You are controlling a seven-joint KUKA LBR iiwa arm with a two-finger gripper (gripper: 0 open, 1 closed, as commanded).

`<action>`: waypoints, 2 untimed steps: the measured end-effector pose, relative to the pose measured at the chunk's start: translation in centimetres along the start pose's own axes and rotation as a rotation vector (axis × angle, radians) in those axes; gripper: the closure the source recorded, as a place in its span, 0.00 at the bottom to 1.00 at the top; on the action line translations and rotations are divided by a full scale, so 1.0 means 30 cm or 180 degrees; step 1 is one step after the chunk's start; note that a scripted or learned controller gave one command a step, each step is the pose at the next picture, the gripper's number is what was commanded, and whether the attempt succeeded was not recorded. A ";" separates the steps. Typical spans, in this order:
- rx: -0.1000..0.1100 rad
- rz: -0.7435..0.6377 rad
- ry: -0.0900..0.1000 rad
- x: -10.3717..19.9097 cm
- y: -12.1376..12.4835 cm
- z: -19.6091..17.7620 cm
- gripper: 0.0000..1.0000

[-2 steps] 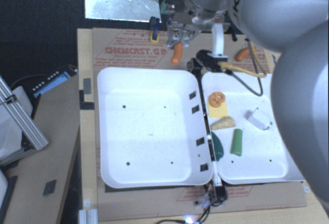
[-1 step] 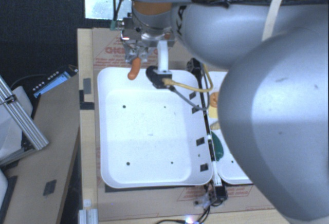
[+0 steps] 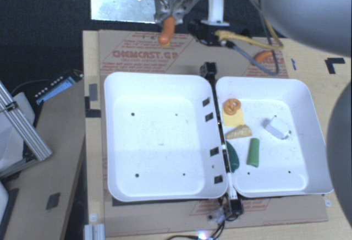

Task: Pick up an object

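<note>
While the gripper (image 3: 169, 13) hangs at the top centre of the frame, above the bins, its fingers are closed around an orange carrot-like object (image 3: 166, 30). In the right bin (image 3: 308, 123) lie an orange ring (image 3: 231, 105), a green stick (image 3: 253, 152) and a white piece (image 3: 276, 127).

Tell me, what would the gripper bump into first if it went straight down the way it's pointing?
Probably the brown board behind the left bin. The gripper holds an orange carrot-like piece over it. Depth is hard to judge.
</note>
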State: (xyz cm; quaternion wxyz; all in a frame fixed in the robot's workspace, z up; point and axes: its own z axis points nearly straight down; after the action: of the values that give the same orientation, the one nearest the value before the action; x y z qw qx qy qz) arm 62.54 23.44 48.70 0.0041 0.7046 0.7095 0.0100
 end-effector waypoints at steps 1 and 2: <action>0.0043 0.0014 -0.0020 -0.035 -0.006 -0.131 1.00; 0.0047 0.0001 -0.0014 -0.126 -0.337 -0.178 1.00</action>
State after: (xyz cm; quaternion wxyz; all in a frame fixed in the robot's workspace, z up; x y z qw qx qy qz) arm 52.36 19.56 53.81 0.0004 0.7048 0.7094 0.0032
